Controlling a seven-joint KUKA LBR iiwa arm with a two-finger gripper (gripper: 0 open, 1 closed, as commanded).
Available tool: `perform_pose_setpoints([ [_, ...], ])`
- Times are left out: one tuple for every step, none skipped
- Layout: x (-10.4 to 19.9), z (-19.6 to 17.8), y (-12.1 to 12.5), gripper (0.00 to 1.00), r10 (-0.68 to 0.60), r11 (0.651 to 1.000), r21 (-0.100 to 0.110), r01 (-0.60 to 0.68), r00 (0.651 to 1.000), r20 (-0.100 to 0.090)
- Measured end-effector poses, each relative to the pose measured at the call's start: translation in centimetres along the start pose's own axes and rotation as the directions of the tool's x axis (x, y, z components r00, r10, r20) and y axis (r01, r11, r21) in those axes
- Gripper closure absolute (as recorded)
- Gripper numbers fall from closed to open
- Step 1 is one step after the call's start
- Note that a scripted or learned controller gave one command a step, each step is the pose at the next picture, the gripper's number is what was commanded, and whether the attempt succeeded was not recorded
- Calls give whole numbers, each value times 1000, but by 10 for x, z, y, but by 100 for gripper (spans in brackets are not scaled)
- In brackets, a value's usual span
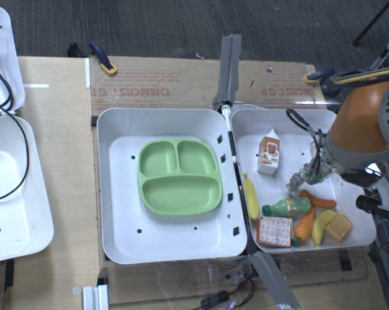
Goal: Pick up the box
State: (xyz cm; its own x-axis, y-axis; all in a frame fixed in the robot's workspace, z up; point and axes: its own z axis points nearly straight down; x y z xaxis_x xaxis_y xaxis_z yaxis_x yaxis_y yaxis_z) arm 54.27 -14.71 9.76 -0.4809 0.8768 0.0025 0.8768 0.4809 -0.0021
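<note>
A flat red-and-pink patterned box point(275, 231) lies at the front of the right bin point(281, 116), against its near wall. A small white and orange carton point(269, 154) stands farther back in the same bin. My gripper point(302, 178) hangs low in the right bin, to the right of the carton and just above a green bottle point(288, 207) and a red sausage-shaped piece point(318, 201). It is well behind the patterned box and touches neither box nor carton. The grey arm with its orange band point(362, 118) reaches in from the right.
A banana point(251, 197) lies along the right bin's left wall. An orange carrot point(304, 225), a second yellow banana point(323, 225) and a tan block point(340, 227) crowd the front right. The left bin point(117, 192) holds a green divided plate point(179, 176).
</note>
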Motion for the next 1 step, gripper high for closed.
perform_pose_setpoints([
  [0,0,0,0,-1,1000,0,1,1000,0],
])
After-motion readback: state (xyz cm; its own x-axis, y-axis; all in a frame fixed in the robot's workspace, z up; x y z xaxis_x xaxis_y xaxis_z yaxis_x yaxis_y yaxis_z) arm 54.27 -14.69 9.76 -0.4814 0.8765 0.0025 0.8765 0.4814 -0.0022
